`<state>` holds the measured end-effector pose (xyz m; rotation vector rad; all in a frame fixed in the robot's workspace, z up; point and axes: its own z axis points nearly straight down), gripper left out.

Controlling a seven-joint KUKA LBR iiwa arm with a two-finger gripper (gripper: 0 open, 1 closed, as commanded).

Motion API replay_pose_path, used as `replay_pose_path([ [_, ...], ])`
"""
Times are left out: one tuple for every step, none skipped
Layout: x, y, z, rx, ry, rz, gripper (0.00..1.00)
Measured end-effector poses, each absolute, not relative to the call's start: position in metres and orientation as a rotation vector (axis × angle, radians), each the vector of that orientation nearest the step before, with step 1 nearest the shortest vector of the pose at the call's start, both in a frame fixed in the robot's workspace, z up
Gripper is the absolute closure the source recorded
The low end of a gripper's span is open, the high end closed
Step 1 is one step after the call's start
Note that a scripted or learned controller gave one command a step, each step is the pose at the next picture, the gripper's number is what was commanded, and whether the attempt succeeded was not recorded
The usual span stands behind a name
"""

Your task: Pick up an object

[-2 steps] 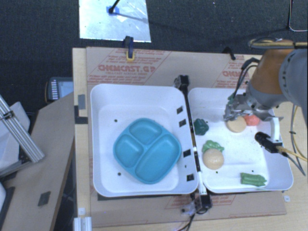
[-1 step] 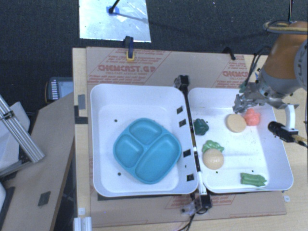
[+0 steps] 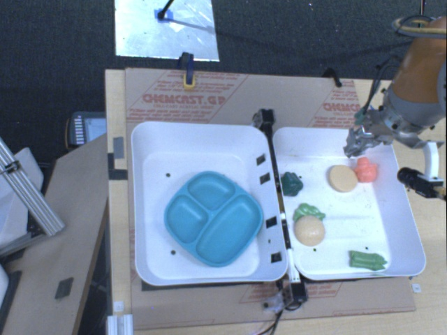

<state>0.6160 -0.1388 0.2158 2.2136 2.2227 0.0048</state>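
Note:
The right bin (image 3: 408,218) holds a tan round piece (image 3: 343,179), a pink-red piece (image 3: 366,169) touching its right side, a dark green piece (image 3: 290,183), a cream ball with a green leaf on top (image 3: 309,228) and a green flat piece (image 3: 367,259). My gripper (image 3: 356,146) hangs over the bin's far right part, just above and behind the tan and pink pieces. Nothing shows between its fingers. Whether they stand open or shut is too small to tell.
The left bin (image 3: 150,155) carries a blue divided plate (image 3: 213,218). A black-clipped divider (image 3: 272,187) joins the two bins. A yellow clamp (image 3: 188,75) sits at the board's far edge, and a shiny sheet (image 3: 166,19) lies beyond it.

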Motion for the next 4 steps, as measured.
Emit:
replay_pose_path([
  [0.62,-0.086,0.218,2.211,2.231,0.004,1.0],
  [0.609,-0.042,0.217,2.213,2.232,0.003,1.0],
  [0.602,0.012,0.209,2.212,2.233,0.003,1.0],
  [0.588,0.065,0.222,2.211,2.233,0.004,1.0],
])
